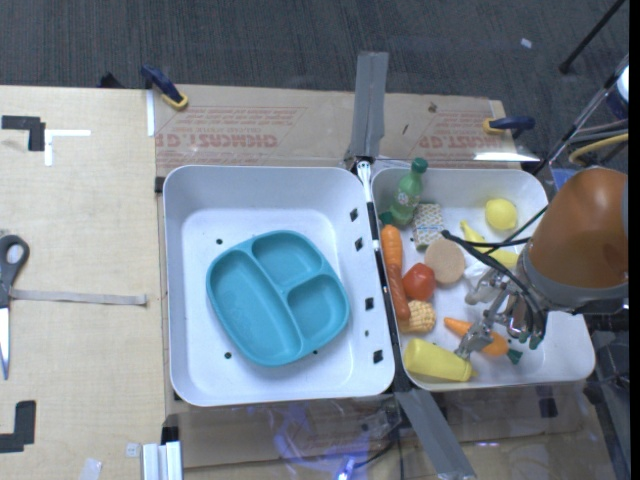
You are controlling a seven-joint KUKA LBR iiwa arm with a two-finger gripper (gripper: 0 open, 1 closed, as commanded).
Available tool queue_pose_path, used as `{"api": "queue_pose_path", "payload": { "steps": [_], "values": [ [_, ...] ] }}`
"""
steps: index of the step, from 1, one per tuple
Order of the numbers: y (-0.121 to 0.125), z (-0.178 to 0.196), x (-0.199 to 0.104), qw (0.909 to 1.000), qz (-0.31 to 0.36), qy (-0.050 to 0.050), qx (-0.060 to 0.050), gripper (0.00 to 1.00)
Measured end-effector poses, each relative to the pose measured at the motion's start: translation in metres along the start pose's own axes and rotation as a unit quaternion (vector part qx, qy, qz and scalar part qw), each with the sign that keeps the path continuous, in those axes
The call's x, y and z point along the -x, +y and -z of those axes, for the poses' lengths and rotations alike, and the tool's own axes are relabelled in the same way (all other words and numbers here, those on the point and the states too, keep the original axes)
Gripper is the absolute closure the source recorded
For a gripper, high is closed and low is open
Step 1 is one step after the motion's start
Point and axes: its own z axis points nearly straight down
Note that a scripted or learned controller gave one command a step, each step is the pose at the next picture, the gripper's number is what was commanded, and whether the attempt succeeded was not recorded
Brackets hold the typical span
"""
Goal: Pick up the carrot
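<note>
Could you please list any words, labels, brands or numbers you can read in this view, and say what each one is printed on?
Red print on the cardboard sheet behind the bins: upside down and blurred; it cannot be read with confidence.
A second red print on the same cardboard, behind the right bin: also too blurred to read.
Label on the green bottle: too small to read.
Nothing else legible.

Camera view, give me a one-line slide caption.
Gripper low over a small carrot in the right bin; blue divided plate in left bin.
</note>
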Motion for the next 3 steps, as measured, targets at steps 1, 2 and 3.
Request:
{"api": "queue_pose_path", "payload": {
  "steps": [1,2,3],
  "values": [
    [0.001,0.008,0.001,1.0,0.002,0.001,0.0,1.0],
    [0.001,0.018,0.003,1.0,0.002,-0.001,0.001,1.0],
    [0.008,-0.004,-0.008,0.9928,0.12,0.008,0.001,1.0]
  ]
}}
